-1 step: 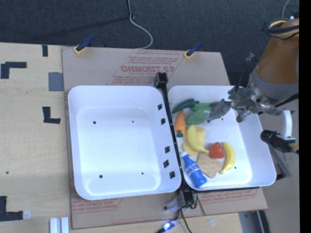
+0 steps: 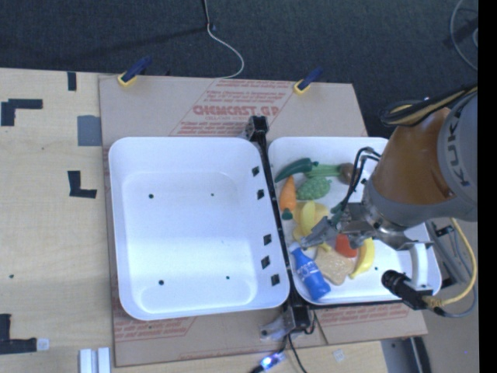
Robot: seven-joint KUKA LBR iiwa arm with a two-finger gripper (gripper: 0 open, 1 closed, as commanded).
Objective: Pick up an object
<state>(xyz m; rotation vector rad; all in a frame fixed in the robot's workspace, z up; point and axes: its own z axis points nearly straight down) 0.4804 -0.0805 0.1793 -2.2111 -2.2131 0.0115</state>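
Reaching down into the right bin (image 2: 378,292), the gripper (image 2: 320,235) hangs low over a heap of toy food; whether it is parted or closed cannot be told; a yellow piece (image 2: 309,214) lies just beside it, a blue bottle (image 2: 309,273) nearer the rim; the approach seems in hand; next it must settle squarely on one piece.

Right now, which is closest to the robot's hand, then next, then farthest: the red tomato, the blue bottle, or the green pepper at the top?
1. Red tomato, right beside the hand.
2. Blue bottle, below-left, near the bin's front edge.
3. Green pepper, up at the bin's far end.
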